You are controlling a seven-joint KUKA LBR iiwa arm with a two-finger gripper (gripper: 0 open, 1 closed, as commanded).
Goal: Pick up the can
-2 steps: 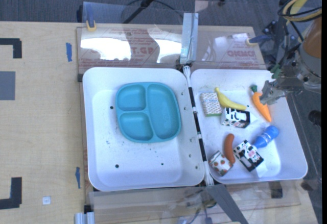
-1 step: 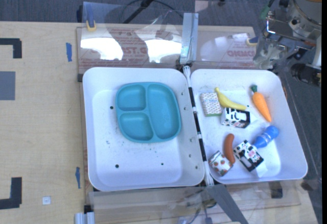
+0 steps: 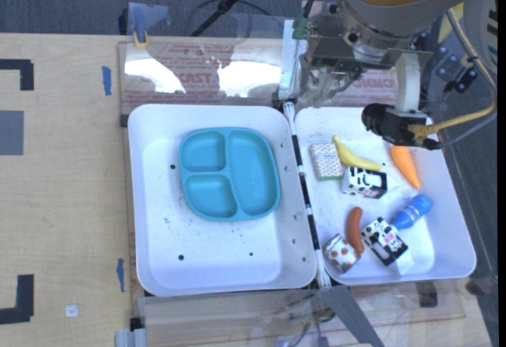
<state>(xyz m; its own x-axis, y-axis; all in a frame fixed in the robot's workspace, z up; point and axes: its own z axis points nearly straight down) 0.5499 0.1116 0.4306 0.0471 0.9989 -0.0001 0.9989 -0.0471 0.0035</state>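
The can (image 3: pixel 341 253) is small, with a white and brown-red label, and lies tilted in the near left corner of the right bin (image 3: pixel 451 203). It touches a red-brown sausage (image 3: pixel 355 228) on its right. My gripper (image 3: pixel 327 91) hangs over the far left edge of the right bin, well away from the can and above the bin's back rim. Nothing shows in it. The arm's grey and orange body covers the top right of the view.
The right bin also holds a tan box (image 3: pixel 325 160), a banana (image 3: pixel 353 154), two cow-patterned packs (image 3: pixel 365 182) (image 3: pixel 385 241), a carrot (image 3: pixel 405 166) and a blue bottle (image 3: pixel 413 211). A blue divided plate (image 3: pixel 229 174) lies in the left bin (image 3: pixel 158 243).
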